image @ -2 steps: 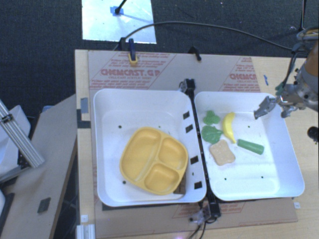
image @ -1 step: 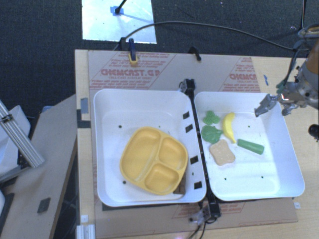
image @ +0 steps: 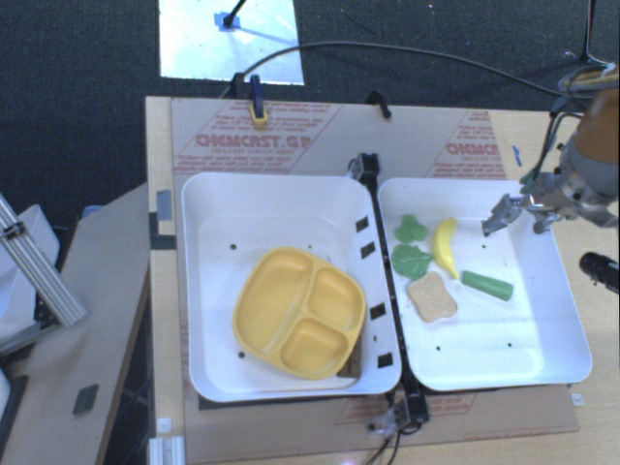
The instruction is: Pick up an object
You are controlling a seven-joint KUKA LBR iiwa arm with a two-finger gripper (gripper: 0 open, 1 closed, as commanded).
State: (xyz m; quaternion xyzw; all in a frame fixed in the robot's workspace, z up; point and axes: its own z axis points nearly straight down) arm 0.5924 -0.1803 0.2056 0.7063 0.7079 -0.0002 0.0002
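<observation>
The right bin [image: 542, 356] holds several toy foods. A yellow banana [image: 445, 245] lies near its left wall, with two leafy green pieces [image: 412, 229] [image: 412, 261] beside it. A tan bread slice [image: 432, 298] sits below them, and a green cucumber-like stick [image: 486, 285] lies to its right. My gripper [image: 518, 219] hangs over the upper right part of this bin, open, with nothing between its fingers. It is up and to the right of the banana and apart from every toy.
The left bin [image: 213, 260] contains a yellow divided plate [image: 300, 313]. A black divider with clips [image: 378, 260] runs between the bins. The arm's grey body [image: 591, 153] fills the right edge. A cable arcs across the back of the bench.
</observation>
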